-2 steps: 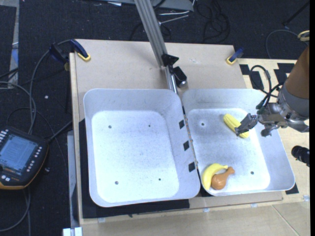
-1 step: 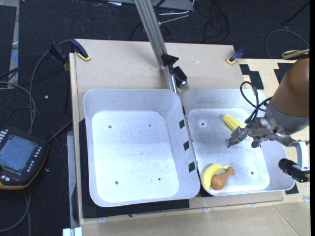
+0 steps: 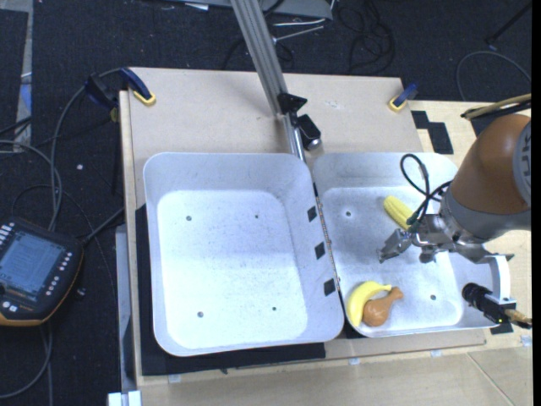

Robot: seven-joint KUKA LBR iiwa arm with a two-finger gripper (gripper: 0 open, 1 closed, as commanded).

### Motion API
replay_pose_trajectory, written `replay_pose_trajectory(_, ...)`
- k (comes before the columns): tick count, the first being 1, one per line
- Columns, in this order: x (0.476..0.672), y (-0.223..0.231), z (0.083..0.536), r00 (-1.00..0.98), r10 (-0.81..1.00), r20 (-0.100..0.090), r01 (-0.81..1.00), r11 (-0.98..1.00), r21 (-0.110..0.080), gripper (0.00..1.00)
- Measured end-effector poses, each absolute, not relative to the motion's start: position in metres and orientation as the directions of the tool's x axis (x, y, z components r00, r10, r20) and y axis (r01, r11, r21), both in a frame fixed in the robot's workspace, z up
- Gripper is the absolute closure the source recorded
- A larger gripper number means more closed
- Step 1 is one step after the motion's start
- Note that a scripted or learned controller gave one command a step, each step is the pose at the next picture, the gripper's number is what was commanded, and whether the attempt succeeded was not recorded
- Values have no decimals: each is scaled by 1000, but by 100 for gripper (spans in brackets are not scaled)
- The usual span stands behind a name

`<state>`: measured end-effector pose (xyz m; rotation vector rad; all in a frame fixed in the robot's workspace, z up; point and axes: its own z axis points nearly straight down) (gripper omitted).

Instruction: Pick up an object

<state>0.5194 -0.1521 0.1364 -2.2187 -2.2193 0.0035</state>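
Observation:
In the right bin (image 3: 338, 176), a yellow ridged piece (image 3: 396, 209) lies near the middle. A yellow banana (image 3: 363, 293) and an orange-brown drumstick-shaped toy (image 3: 379, 309) lie together at the front left corner. My gripper (image 3: 410, 249) hangs over the bin floor, just in front of the yellow piece and behind and to the right of the banana. Its fingers (image 3: 392, 248) stand open with nothing between them.
The left bin (image 3: 169, 176) adjoins the right one, their rims overlapping along the middle. A slanted metal rail (image 3: 264, 53) rises from the back between the bins. Clamps sit at the bench's rear corners. A teach pendant (image 3: 30, 265) lies on the floor at the left.

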Motion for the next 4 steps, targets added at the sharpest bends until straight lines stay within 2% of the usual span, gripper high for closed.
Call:
replay_pose_trajectory(1, 519, -152, 94, 0, 1000, 0, 1000, 0, -3, 0)
replay_pose_trajectory(2, 520, -152, 106, 0, 1000, 0, 1000, 0, 1, 100)
replay_pose_trajectory(3, 530, -155, 156, 0, 1000, -1, 1000, 0, 4, 100)
replay_pose_trajectory(4, 526, -158, 216, 0, 1000, -1, 1000, 0, 5, 100)
